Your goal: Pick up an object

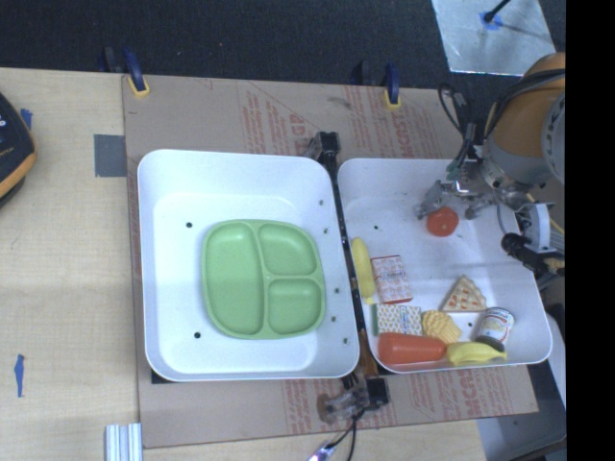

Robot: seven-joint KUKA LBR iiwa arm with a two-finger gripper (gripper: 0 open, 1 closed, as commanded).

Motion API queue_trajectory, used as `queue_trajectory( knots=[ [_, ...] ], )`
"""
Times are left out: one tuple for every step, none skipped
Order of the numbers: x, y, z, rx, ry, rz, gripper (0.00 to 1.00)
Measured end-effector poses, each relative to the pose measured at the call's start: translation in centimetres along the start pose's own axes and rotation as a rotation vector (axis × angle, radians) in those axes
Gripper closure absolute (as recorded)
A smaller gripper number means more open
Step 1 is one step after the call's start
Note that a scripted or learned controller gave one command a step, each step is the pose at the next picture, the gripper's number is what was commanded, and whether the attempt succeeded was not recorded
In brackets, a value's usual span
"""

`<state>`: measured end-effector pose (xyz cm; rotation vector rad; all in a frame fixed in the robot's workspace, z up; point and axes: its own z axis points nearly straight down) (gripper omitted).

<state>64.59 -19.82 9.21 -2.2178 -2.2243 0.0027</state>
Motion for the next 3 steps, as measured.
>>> queue_trajectory(
  knots=[
    [2.8, -1.7, 0.0, 0.002, 0.0, -0.003, 0.0],
    [2.7, -1.7, -1.0, 0.003, -0.001, -0.005, 1.0],
    [7.8, -1.7, -6.1, 0.0, 0.0, -0.003, 1.0]
  ],
)
